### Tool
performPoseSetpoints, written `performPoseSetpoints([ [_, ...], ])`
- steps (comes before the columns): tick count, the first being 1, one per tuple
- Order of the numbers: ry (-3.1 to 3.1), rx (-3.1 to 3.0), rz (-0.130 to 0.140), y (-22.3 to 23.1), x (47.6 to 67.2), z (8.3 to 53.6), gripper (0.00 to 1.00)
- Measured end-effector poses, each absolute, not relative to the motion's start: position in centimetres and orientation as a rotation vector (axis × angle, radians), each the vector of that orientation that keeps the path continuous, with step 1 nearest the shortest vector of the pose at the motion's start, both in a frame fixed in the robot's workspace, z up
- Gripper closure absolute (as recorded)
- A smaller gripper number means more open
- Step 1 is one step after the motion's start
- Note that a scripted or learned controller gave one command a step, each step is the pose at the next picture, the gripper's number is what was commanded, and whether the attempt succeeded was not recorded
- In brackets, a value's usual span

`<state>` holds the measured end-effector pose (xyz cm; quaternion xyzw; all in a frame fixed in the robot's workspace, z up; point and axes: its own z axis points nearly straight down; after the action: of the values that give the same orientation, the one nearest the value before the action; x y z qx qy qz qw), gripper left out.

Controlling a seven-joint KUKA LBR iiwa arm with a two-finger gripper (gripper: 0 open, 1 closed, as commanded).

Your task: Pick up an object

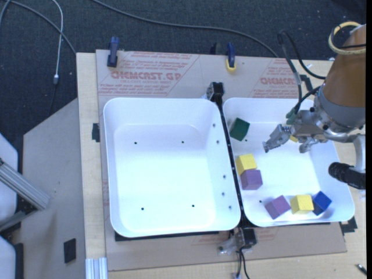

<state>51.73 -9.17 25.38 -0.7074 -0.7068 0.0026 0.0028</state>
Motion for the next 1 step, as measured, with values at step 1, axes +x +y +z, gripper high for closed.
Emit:
performPoseSetpoints([
  [1,-2.222,-2.221,-0.001,-9.14,51.86,25.75,0.00],
])
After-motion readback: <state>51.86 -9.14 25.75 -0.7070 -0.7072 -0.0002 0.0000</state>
